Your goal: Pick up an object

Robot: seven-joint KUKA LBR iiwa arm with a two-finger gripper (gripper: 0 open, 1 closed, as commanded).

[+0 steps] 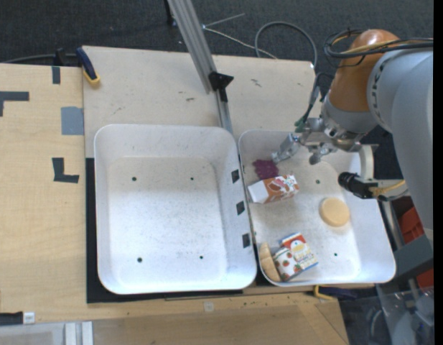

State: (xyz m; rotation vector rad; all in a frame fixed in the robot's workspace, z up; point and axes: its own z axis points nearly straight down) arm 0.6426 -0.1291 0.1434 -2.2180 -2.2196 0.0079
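Note:
My gripper (301,152) hangs over the back of the right bin (374,259), open, with nothing between its fingers. Just left of and below it lies a small purple object (264,168). A white and red box (273,188) rests beside that. A round yellow piece (335,212) lies toward the bin's right side. Near the front sit a red and white carton (296,255) and a tan item (266,261) against the front left wall.
The left bin (106,192) stands beside the right one, their walls touching. A metal pole (199,45) slants down to the bins' shared back corner. The grey arm and its orange band (361,70) fill the upper right.

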